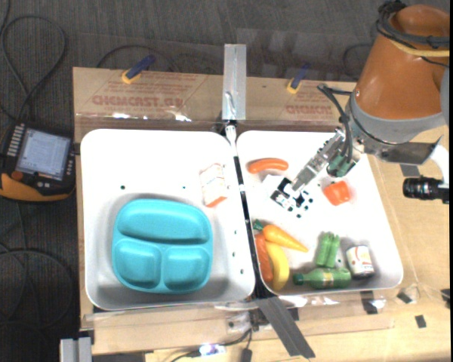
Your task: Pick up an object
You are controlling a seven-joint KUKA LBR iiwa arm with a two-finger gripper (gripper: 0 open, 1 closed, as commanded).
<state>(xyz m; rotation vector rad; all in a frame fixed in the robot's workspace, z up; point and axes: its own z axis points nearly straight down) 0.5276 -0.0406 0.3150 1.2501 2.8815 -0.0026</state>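
Down at the near edge of the right bin the clutter is thickest: a green bottle lying on its side, a small can just beside it, a green vegetable piece above them, and a yellow banana tucked under an orange carrot against the divider. They look tumbled there, packed tight along the wall, which makes them awkward targets.

Up in the middle of that bin the gripper hangs low over bare white floor, angled down and to the left from the orange-banded arm. Its dark fingertips sit a little apart and nothing is between them; the claw is empty. Just beside the tool on the arm's side lies an orange pepper, and near the far wall a red sausage-shaped piece, both apart from the fingertips. Either looks a likely pick, with open room around each.

Over in the left bin a teal divided tray takes most of the floor, and a small white-and-orange carton sits near the divider.
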